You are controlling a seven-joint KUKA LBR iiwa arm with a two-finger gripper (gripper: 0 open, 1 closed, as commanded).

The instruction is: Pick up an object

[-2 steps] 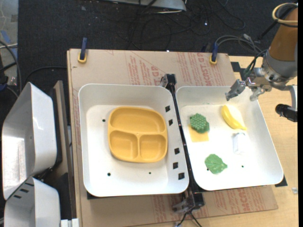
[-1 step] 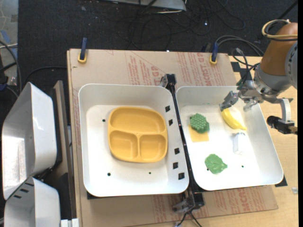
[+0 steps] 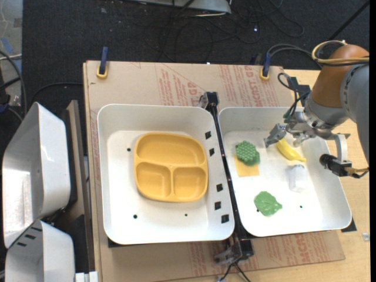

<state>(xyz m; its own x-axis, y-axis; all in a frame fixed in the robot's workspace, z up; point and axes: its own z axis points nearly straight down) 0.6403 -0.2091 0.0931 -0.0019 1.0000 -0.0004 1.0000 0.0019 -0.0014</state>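
My gripper (image 3: 287, 137) hangs low over the back of the right bin (image 3: 329, 216), open, its two dark fingers straddling the upper end of a yellow banana-shaped object (image 3: 291, 151). That object lies on the bin floor, not lifted. A bumpy green round piece (image 3: 247, 151) sits on a flat yellow square (image 3: 248, 168) to the gripper's left. A small white bottle (image 3: 296, 177) lies just in front of the banana shape. A green lumpy object (image 3: 267, 204) rests near the bin's front.
A yellow divided plate (image 3: 171, 166) lies in the left bin (image 3: 114, 157). A black divider (image 3: 220, 157) runs between the bins. The orange-banded arm (image 3: 338, 81) comes in from the right. White tubs (image 3: 32, 169) stand off the bench's left side.
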